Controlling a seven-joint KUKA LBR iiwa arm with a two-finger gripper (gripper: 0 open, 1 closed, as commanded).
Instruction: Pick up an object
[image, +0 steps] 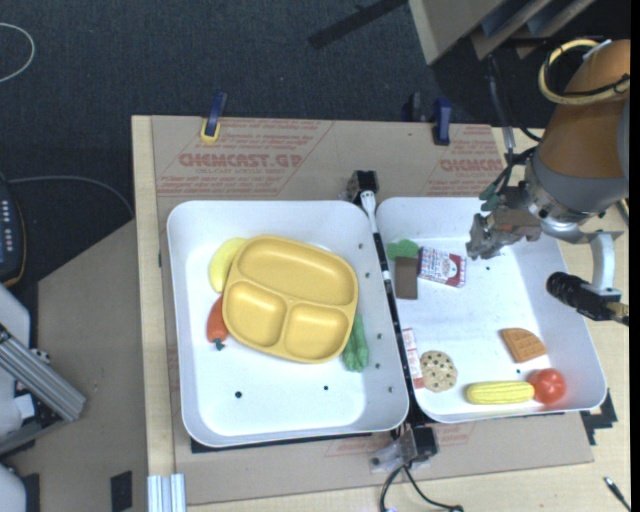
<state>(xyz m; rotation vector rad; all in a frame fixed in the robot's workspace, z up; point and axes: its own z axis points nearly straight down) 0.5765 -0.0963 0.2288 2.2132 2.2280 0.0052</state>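
My gripper (483, 244) hangs over the back of the right bin (470, 312), just right of a small red-and-white packet (441, 267). Nothing shows between its fingers. Left of the packet lie a brown block (405, 276) and a green piece (403, 248). Toward the front of the same bin sit a cookie (437, 370), a yellow corn cob (499, 392), a red tomato (548, 385) and an orange bread slice (522, 344).
The left bin (190, 330) holds a yellow divided tray (288, 298), with a yellow fruit (222, 263), a red pepper (216, 324) and a green vegetable (355, 346) peeking from under it. A narrow label strip (408, 352) lies on the rim between bins.
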